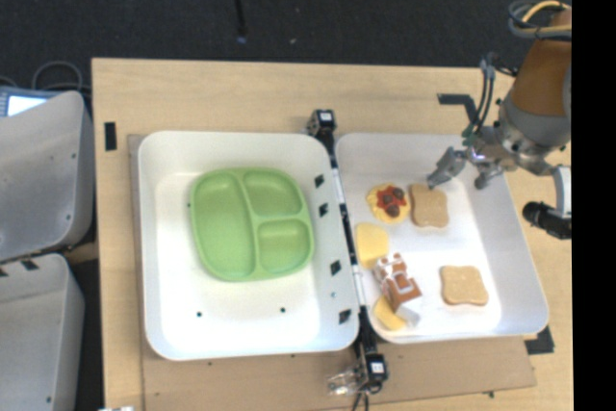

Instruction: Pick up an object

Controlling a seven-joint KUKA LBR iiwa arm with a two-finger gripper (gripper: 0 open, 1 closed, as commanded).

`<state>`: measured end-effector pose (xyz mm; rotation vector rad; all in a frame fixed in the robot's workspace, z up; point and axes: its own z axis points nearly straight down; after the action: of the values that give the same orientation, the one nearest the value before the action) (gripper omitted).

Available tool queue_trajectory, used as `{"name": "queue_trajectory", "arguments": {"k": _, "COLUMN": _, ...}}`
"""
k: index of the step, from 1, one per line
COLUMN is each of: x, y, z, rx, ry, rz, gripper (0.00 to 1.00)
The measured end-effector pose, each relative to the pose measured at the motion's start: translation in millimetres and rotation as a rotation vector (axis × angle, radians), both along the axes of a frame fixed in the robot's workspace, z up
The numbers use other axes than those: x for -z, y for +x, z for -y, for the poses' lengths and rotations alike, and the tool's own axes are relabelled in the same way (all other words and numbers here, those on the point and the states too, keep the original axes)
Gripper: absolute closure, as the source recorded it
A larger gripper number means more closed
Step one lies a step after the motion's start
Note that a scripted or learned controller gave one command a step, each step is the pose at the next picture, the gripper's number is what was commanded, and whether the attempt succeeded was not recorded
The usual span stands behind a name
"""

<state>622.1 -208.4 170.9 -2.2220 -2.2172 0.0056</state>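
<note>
My gripper (466,169) hangs over the back of the right bin (500,236), its two fingers spread apart with nothing between them. Just below its left finger lies a slice of toast (429,206). A small pizza piece with red topping (388,201) sits left of that toast. A second toast slice (463,285) lies toward the bin's front right. Along the bin's left side are a yellow cheese piece (371,243), a brown and white toy item (397,278) and another yellow piece (390,315).
The left bin (164,303) holds a green divided plate (254,223). A ridge with black clips (339,236) separates the two bins. Grey equipment (38,168) stands off the bench's left edge.
</note>
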Motion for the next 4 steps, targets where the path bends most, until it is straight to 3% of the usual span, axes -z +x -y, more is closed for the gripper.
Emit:
{"name": "queue_trajectory", "arguments": {"k": 1, "x": 49.7, "y": -3.8, "z": 11.0, "rx": -0.001, "ry": -0.001, "rz": 0.004, "gripper": 0.0}}
{"name": "queue_trajectory", "arguments": {"k": 2, "x": 35.7, "y": -2.4, "z": 12.0, "rx": -0.001, "ry": -0.003, "rz": 0.01, "gripper": 1.0}}
{"name": "queue_trajectory", "arguments": {"k": 4, "x": -73.7, "y": -0.7, "z": 14.8, "rx": -0.004, "ry": -0.003, "rz": 0.011, "gripper": 1.0}}
